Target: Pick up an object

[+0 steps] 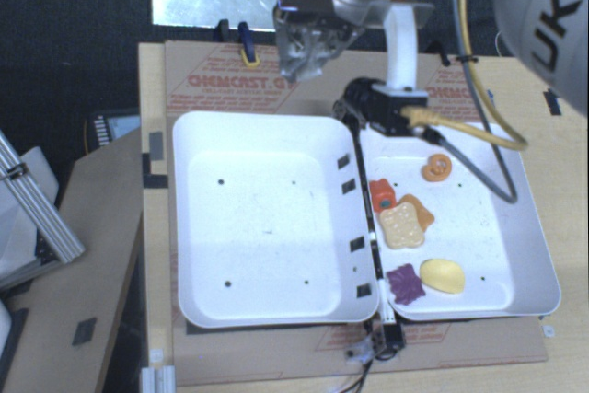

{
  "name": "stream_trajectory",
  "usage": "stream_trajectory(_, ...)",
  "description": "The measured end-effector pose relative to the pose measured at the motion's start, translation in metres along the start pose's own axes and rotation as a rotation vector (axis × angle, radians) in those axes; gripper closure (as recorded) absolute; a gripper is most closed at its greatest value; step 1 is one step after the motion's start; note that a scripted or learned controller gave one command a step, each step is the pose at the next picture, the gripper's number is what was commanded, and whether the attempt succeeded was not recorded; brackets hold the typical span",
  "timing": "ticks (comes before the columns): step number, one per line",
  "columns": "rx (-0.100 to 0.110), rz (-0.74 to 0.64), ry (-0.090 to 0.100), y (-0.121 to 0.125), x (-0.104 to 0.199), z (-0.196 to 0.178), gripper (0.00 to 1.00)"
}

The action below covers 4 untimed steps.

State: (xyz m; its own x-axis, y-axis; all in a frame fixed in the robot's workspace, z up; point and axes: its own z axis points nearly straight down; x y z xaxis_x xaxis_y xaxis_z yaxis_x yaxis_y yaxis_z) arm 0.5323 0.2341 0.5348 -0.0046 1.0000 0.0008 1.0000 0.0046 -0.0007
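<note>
Red "CHEMCAST" lettering (228, 80) crosses the counter's (156, 87) cardboard; the arm (552, 5) reads "UK" (cropped). The pincer (308, 46) hangs there, grip state unreadable.

This is a robotics lab or test cell — not a home or shop. A grey industrial arm (543, 5) with loose yellow cabling (469, 129) hangs over a plain wooden worktop (110, 198) lined with printed brown protective board (230, 78). Two shallow white bins (248, 216) sit side by side on it, clipped together along the middle. Aluminium framing (32, 202) stands at the left edge — bare rig hardware on dark carpet (74, 14).
</note>
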Motion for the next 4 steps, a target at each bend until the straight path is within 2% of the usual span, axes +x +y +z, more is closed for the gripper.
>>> stream_trajectory(1,-0.005,0.004,0.0,0.0365,-0.0003,-0.0004,1.0)
stream_trajectory(4,-0.002,0.003,0.0,0.0387,-0.0002,-0.0003,1.0)
